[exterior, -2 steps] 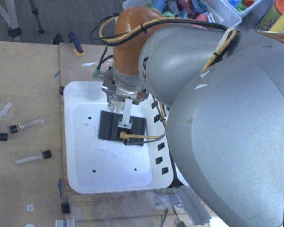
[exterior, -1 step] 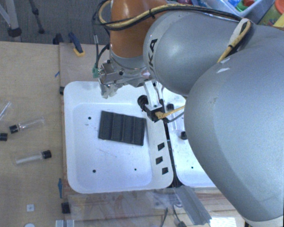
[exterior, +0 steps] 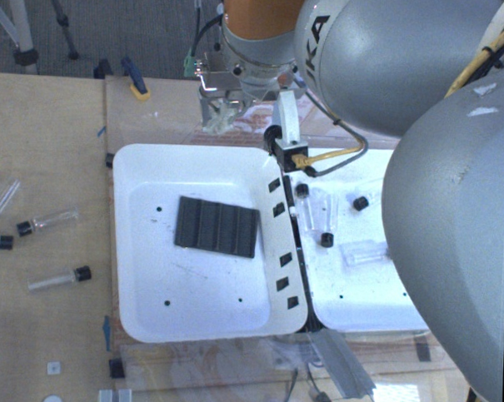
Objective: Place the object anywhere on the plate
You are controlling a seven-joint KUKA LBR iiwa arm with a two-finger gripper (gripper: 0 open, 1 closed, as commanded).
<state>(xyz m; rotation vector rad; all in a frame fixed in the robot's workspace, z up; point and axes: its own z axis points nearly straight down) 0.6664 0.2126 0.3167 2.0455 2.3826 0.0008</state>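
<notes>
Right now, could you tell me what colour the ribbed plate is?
Dark grey, almost black: the ribbed plate, camera view.

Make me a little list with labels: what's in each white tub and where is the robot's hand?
left bin: one dark ribbed plate, lying flat near the middle
right bin: small clear vials with black caps and a clear flat piece
arm: above the far edge of the bins
gripper: behind the left bin, over the bench
bench: more loose vials left of the bins
</notes>
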